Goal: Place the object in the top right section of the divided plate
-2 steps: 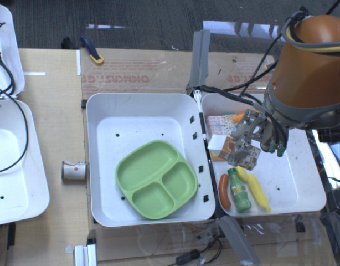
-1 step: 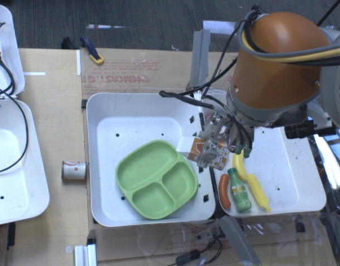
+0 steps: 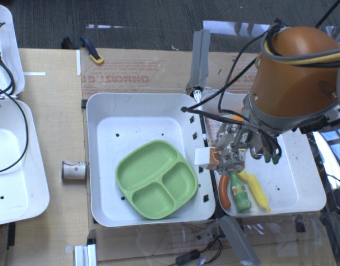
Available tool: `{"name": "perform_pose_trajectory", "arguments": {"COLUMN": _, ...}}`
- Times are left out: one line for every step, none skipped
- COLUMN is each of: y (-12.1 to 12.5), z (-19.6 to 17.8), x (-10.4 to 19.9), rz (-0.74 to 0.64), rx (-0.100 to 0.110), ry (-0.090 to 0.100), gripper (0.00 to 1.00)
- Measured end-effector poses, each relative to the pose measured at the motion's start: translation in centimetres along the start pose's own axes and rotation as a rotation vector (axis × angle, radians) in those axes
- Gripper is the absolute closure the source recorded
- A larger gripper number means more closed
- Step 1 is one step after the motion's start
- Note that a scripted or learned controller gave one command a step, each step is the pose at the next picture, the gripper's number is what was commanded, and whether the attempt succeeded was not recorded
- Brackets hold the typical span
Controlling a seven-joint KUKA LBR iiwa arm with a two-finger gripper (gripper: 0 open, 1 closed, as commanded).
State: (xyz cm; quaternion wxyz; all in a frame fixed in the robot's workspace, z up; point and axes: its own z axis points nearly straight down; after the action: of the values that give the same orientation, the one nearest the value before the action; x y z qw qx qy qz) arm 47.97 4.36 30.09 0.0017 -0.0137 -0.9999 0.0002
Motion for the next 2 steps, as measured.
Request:
{"name": "perform_pose_trajectory", "arguments": {"y": 1.4, "z": 0.1, "x": 0.1, "rz": 0.141, "rx": 0.000, "ry": 0.000, "gripper": 1.00}}
{"name": "perform_pose_trajectory", "arguments": {"y": -4.7, "z": -3.4, "x": -0.1, "rz": -0.058, "rx": 0.000, "ry": -0.004, "gripper": 1.00}}
